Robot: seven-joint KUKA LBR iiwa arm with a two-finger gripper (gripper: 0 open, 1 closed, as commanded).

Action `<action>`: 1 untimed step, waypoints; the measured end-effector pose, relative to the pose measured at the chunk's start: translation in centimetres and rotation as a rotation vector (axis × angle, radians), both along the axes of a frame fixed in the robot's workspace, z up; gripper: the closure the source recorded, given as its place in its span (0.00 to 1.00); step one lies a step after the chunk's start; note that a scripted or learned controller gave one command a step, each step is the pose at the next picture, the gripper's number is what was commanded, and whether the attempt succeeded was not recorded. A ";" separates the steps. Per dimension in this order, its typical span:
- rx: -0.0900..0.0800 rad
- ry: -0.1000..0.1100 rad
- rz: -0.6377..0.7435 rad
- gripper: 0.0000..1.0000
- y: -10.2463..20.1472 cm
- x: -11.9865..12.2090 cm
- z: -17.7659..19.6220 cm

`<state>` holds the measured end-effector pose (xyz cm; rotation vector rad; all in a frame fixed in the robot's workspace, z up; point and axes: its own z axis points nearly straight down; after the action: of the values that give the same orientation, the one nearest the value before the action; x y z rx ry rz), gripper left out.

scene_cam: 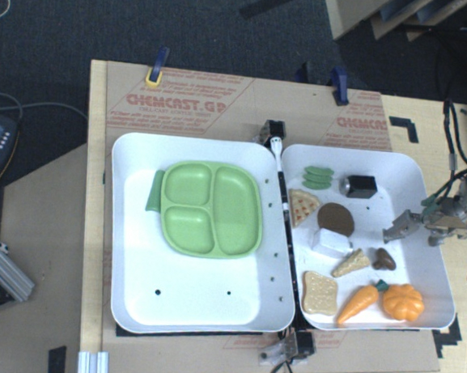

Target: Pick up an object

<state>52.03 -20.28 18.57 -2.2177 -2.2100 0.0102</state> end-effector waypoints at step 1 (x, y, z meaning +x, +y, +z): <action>-0.004 -0.013 0.003 0.00 0.0 0.3 0.6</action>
<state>52.35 -20.26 19.21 -2.2220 -2.2218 0.0001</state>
